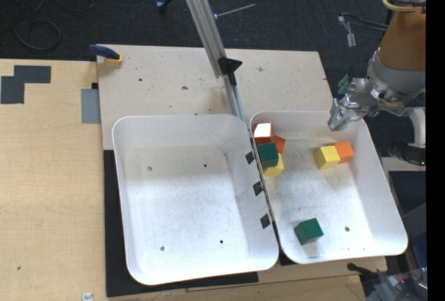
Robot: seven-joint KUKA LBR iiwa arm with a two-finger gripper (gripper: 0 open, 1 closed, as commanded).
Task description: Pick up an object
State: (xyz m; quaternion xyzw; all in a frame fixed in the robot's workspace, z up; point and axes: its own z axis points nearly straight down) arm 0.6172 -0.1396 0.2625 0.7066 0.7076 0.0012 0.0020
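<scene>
The right bin [389,223] holds several small blocks. A yellow block [325,156] and an orange block [344,151] lie side by side near the bin's far right. Against the left wall sits a cluster: a white-topped block [262,131], an orange block [279,143], a dark green block [267,153] and a yellow block [274,166]. A lone green block [308,230] rests near the front. My gripper [338,119] hangs over the bin's far right corner, above and behind the yellow and orange pair, with nothing seen between its fingers.
The left bin [139,153] stands beside the right one, with black clips [258,188] along the shared wall. A slanted aluminium bar [205,21] rises behind the bins. A blue and yellow tool [106,53] lies at the board's far left corner.
</scene>
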